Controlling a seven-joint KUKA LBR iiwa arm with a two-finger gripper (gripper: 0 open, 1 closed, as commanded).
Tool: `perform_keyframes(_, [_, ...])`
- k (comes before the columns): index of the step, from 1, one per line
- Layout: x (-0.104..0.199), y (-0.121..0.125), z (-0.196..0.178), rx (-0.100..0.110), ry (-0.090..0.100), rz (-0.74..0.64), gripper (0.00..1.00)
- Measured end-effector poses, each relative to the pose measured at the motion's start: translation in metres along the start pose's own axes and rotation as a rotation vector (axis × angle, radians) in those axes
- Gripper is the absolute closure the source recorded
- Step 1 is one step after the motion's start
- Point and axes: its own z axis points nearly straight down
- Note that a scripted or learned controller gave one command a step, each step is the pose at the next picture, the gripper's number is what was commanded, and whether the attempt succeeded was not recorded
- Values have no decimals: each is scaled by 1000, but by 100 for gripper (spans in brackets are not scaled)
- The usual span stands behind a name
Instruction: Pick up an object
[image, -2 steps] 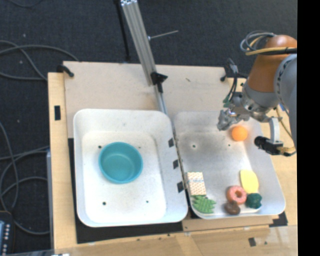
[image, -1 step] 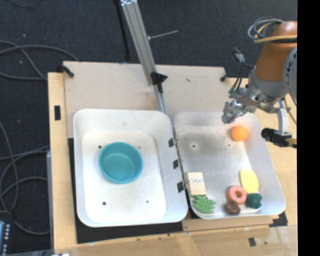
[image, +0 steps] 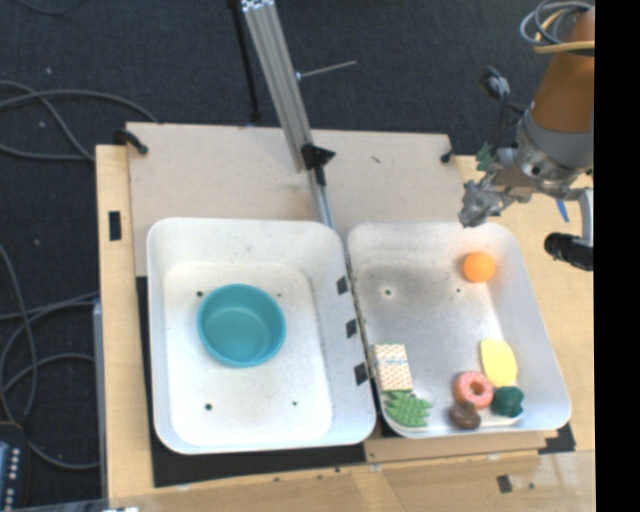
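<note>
orange ball (image: 478, 267) sits in the right bin (image: 436, 262), near its far right corner. my gripper (image: 472, 214) hangs over that bin's far rim, just beyond the ball, apart from it; i cannot tell how my jaws stand.

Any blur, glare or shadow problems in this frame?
Camera view: soft overall, lighting even, no harsh glare on the white bins; the small items near the orange ball stay distinguishable; the gripper is blurry and dark, so its fingers can't be read.
</note>
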Motion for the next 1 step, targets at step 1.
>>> perform_keyframes(1, [51,-12,1,8,2,-1,100])
